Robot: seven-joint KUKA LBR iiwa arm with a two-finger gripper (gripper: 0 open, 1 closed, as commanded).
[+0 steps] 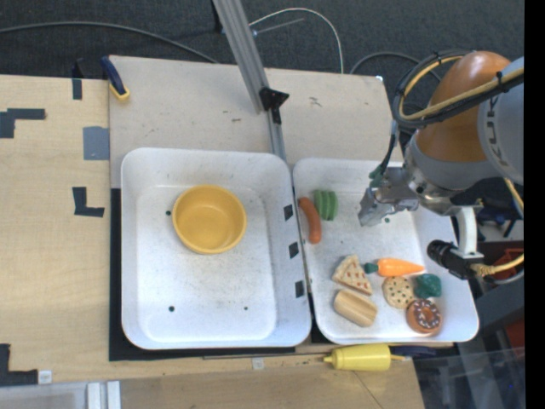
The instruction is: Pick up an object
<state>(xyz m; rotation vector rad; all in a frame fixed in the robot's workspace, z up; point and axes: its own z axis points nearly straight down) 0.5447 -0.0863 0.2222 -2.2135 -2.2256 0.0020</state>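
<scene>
- Overhead, you see the gripper (375,211) above the right bin (451,331); whether it is apart or together, you cannot tell.
- Nearby lie one green pepper (325,204), one sausage (310,220), one orange carrot (398,267).
- One yellow bowl (209,219) sits in the left bin (145,313).

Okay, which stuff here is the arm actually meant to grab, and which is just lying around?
Belongs to the job:
gripper
hot dog
green vegetable
carrot
pizza slice
bread roll
cookie
donut
yellow bowl

Just lying about:
yellow mustard bottle outside the bins
blue-and-yellow clamp
metal pole
cables
</scene>
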